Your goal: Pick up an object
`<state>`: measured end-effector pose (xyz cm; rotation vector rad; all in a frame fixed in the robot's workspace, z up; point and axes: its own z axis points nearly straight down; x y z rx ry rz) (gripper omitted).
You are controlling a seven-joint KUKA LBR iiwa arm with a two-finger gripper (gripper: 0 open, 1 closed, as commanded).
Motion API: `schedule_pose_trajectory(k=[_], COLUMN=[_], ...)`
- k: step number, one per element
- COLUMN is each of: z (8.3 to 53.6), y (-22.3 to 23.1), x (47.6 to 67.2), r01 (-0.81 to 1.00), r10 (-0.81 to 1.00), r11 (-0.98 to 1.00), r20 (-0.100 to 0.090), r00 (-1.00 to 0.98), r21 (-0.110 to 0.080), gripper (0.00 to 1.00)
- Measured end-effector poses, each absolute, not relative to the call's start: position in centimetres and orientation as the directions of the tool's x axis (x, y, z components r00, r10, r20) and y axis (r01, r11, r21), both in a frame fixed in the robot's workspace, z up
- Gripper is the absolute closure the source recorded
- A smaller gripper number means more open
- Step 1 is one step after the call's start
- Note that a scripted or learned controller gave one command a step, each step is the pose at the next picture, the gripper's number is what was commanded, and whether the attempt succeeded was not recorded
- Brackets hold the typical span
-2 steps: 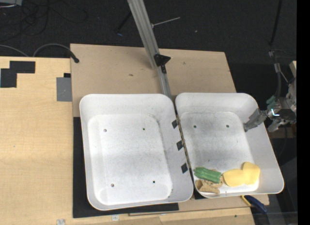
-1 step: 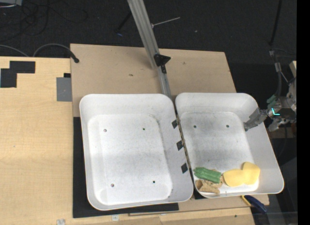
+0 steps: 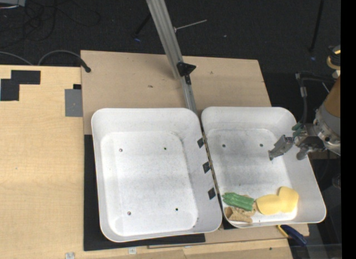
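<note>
Judging by looks, we take the yellow object [image 3: 278,201], lower right in the right bin [image 3: 245,120], as light and soft; grip across its narrow middle. Our claw [image 3: 290,148] hangs parted, empty.

Pale wooden bench [image 3: 39,141] under a slanted metal rail [image 3: 167,35], dark cable-strewn floor [image 3: 250,18] behind.

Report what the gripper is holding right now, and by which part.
Nothing. The gripper sits open at the right bin's right wall; nothing is between its fingers.
</note>
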<state>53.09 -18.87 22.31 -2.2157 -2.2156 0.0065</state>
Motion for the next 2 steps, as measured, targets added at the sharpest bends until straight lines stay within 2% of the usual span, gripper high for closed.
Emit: schedule_pose_trajectory(k=[1,2], z=[17.2,12.7], y=[-18.3,-18.7], x=[53.9,53.6], r01=[1.0,1.0], r10=[1.0,1.0], r11=[-0.002,-0.001], r20=[0.003,0.003], r00=[0.002,0.001], r21=[-0.008,-0.007], gripper=[0.0,0.0])
